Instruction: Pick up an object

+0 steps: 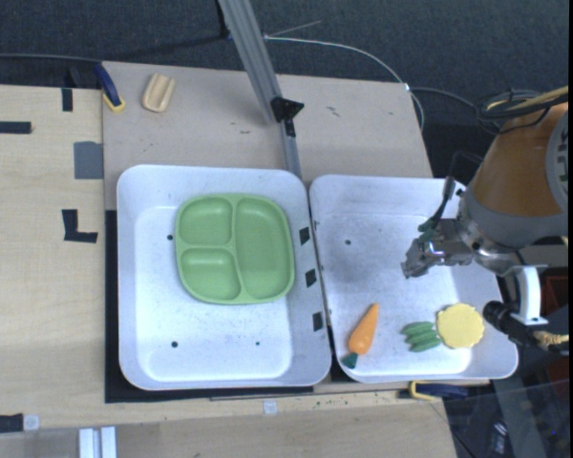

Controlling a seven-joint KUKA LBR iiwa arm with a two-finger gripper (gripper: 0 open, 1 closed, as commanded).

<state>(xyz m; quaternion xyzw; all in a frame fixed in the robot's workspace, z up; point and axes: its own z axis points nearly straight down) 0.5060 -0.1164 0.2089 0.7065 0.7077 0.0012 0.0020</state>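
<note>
End effector (416, 263) above right bin (382, 198), near carrot (364, 328)

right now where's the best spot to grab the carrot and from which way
Grip the carrot across its orange mid-body, coming straight down from above. It lies flat and slanted, leafy end toward the right bin's near-left corner, so set the jaws across its long axis, clear of the wall.

matt green plastic plate (235, 247); smooth white plastic bins (134, 284), scuffed; bare wooden bench (38, 256); metal claw (418, 260).
</note>
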